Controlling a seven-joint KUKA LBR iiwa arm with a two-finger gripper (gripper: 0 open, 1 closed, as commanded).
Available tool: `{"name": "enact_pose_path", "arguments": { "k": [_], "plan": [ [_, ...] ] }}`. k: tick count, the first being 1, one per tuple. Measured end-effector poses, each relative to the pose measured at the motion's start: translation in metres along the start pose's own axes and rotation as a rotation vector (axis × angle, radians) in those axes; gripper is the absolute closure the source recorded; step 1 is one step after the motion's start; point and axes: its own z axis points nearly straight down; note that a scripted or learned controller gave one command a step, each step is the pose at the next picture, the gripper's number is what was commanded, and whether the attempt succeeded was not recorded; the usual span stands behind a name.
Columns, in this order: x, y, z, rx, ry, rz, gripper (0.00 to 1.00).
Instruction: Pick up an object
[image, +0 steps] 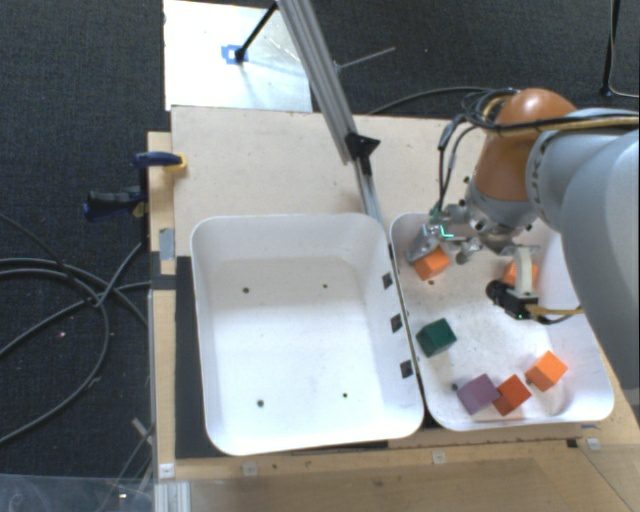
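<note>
1. Far left on the surface (260, 160), a blue-and-yellow clamp (150, 165) grips the edge, and the left bin (215, 300) sits beside it with bare white walls.
2. Over to the right bin (590, 395), and there's the prize: a small orange cube (432, 265), bright, sharp-edged, tilted a touch, lying near the bin's back left corner.
3. Right over it, the claw (447, 240)! It hovers at the cube's upper edge, touching or just above it; from here I can't tell which, nor how far it is spread, and I see nothing held in it.
4. Nearer the front, a dark green cube (436, 337) sits alone mid-bin.
5. Along the front wall: a purple cube (478, 393), a red-orange cube (512, 393) touching it, and another orange cube (546, 370) just beside.
6. One more orange block (520, 272) peeks out beside the grey arm (590, 200).
</note>
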Motion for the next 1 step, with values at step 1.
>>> {"name": "enact_pose_path", "arguments": {
  "k": [1],
  "plan": [
    [0.0002,0.001,-0.0113,-0.003,0.001,-0.002,1.0]
  ]
}}
